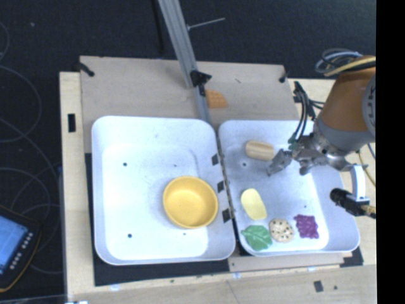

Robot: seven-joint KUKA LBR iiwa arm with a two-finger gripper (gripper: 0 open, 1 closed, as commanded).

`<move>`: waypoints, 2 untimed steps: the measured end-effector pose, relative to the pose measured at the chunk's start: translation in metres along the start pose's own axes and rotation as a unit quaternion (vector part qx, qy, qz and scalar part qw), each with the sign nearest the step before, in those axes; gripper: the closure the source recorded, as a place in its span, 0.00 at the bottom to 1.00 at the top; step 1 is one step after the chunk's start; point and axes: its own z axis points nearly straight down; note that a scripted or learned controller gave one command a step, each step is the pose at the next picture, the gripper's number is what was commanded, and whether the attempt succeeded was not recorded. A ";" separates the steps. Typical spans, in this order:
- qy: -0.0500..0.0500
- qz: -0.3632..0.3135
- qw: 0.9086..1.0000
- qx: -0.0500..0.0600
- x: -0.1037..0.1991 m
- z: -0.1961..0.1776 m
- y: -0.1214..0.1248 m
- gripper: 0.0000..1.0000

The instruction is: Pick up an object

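The gripper hovers spread open and empty at the right of the frame over the right bin, beside the tan roll — seemingly the approach step — so next it must lower and close on the roll.

The light wooden bench carries a tan board at 12 o'clock and 2 shallow white bins side by side: the left bin toward 9 o'clock, the right bin toward 3 o'clock, their inner edges touching. A small orange piece lies on the board near 12 o'clock.
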 end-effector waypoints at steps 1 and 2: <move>-0.001 0.001 1.000 -0.001 -0.004 0.043 0.000 0.00; -0.001 0.001 1.000 -0.002 -0.005 0.084 0.000 0.00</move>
